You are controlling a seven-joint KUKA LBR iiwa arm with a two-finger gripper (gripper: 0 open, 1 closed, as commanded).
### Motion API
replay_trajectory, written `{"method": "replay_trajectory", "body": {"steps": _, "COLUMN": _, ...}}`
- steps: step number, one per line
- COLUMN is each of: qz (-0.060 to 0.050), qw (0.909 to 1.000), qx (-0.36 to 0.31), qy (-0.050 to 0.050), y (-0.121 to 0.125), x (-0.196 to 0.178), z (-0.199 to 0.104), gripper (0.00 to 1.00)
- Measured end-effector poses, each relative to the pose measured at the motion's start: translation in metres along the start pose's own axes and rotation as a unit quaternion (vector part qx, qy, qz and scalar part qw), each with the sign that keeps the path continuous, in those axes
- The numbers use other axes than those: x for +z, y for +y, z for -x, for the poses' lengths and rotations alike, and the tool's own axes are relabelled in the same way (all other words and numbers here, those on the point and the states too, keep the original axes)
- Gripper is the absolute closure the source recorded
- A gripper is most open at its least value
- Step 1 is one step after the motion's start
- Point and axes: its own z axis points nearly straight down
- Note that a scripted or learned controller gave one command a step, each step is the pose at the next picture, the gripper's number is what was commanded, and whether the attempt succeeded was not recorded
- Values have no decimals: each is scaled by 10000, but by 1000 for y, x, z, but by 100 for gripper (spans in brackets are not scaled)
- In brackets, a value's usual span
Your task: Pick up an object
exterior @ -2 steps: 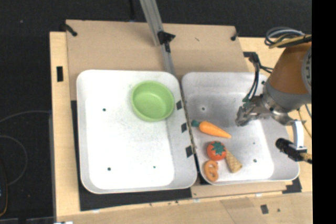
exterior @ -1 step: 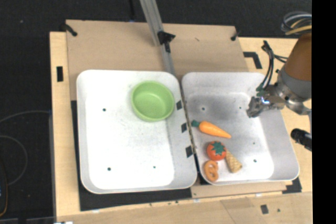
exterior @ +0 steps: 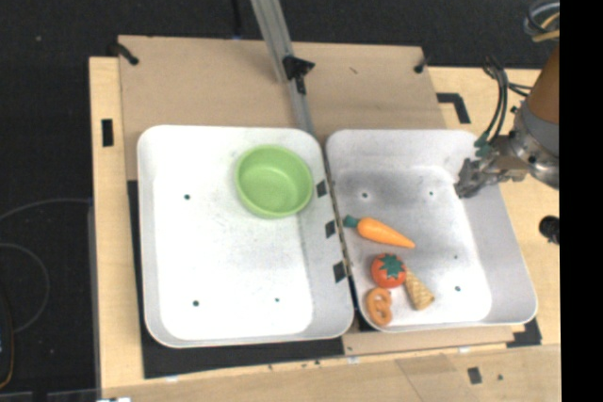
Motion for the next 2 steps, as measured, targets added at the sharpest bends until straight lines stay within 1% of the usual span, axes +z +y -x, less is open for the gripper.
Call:
{"method": "replay_trajectory", "body": {"steps": 1, "qz": -22, "qw": 10000, "qx": -22, "qy": 18, "y": -3, "x": -11, "z": -47, "gripper": 100}}
{"method": "replay_trajectory", "body": {"steps": 2, "qz": -30, "qw": 10000, "qx": -24, "qy": 20, "y": 6, "x": -10, "z": -100, "gripper": 100}}
